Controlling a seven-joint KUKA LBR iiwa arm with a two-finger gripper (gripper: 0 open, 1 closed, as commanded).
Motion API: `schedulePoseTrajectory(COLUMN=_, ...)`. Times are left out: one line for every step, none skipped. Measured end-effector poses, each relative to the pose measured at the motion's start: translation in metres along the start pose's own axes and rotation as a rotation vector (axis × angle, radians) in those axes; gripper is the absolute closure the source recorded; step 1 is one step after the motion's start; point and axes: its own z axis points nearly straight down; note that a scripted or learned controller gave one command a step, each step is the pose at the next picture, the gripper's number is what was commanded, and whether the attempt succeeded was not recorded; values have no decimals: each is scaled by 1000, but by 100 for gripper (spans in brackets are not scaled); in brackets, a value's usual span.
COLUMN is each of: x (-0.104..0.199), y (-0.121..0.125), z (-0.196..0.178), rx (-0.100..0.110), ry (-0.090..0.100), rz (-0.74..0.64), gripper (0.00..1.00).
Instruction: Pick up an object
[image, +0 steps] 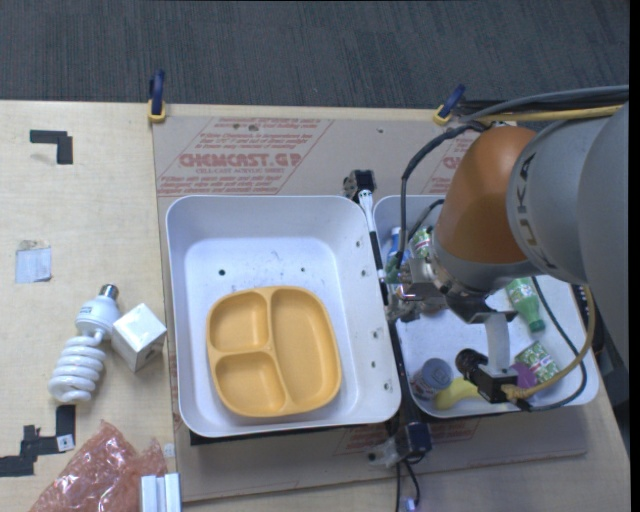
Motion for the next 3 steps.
schedulePoseTrajectory(x=-74, y=28, z=-48, rx=1, ry=-1, rz=0, gripper=100)
schedulePoseTrajectory(x=-74, y=28, z=-48, rx=1, ry=-1, rz=1, gripper=0)
schedulePoseTrajectory(x=-129, y=0, z=50, rx=2, ry=0, rz=1, gripper=0)
